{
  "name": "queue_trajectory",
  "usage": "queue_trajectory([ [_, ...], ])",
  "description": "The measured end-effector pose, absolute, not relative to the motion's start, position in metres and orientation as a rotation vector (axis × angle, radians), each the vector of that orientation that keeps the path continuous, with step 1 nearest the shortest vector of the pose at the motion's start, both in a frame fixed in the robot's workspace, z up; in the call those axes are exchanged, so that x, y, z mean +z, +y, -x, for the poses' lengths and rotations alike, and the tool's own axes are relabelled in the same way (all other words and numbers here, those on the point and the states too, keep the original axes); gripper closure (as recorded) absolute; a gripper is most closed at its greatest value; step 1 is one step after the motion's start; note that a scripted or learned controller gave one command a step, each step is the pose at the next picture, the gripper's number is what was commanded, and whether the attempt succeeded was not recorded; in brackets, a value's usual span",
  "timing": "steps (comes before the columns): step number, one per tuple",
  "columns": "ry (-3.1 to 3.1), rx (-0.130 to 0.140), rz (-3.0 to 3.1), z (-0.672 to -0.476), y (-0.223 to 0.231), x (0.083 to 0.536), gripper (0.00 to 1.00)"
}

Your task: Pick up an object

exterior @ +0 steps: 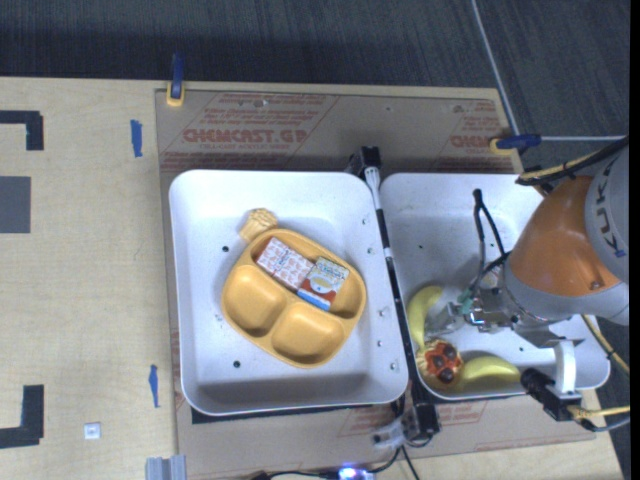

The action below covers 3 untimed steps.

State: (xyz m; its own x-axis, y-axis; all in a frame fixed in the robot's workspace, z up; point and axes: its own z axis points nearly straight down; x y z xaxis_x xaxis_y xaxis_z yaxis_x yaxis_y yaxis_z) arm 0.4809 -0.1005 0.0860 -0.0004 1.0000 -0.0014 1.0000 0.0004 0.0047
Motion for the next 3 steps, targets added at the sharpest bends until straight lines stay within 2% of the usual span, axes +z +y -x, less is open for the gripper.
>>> queue_trajectory([
  [3, 2.211, 0.002, -2.219, -0.4808, -0.0976, 0.0865, 0.0],
])
